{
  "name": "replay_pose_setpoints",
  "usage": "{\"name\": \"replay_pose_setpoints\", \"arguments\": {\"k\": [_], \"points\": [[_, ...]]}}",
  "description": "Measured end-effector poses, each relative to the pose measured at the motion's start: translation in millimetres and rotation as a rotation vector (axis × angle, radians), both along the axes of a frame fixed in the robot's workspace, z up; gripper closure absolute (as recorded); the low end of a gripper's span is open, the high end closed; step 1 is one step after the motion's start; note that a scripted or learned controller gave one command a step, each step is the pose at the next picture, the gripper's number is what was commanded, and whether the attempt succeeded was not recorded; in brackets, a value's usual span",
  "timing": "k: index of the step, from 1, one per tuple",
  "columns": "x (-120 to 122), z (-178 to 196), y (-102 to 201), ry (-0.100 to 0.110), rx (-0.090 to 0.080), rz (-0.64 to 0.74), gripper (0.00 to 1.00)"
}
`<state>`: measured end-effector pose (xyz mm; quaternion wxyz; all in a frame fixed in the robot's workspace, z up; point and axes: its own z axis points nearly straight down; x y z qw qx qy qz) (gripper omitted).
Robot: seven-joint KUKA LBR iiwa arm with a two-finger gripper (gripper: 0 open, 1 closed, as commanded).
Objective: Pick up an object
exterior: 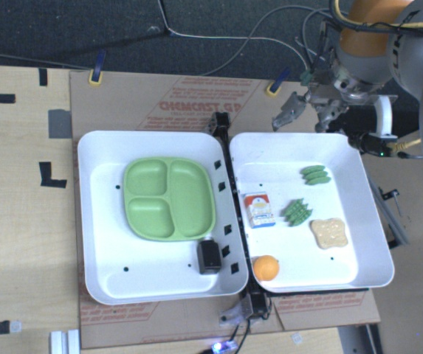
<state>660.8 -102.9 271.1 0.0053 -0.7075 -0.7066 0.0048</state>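
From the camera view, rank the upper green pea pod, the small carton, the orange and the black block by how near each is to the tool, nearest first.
The tool hovers above the right bin's far rim, fingers apart.
1. Upper green pea pod, right bin, far side.
2. Small carton, right bin, near the divider.
3. Orange, right bin, near-left corner.
4. Black block, left bin, near-right corner.

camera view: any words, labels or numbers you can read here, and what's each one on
Red print on the cardboard sheet under the bins: seems to read "CHEMCAST GP", though it is faint and I am not sure of it; the smaller red lines around it are too blurred.
Small red and white carton in the right bin: its label is too small to read.
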Motion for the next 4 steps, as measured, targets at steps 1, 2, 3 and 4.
{"name": "replay_pose_setpoints", "arguments": {"k": [1, 2, 3, 4], "points": [[2, 8, 0, -0.013, -0.001, 0.003, 0.0], [-2, -56, 2, -0.007, -0.001, 0.003, 0.0], [7, -110, 6, -0.008, -0.001, 0.004, 0.0], [7, -154, 9, -0.008, -0.002, 0.004, 0.0]]}}
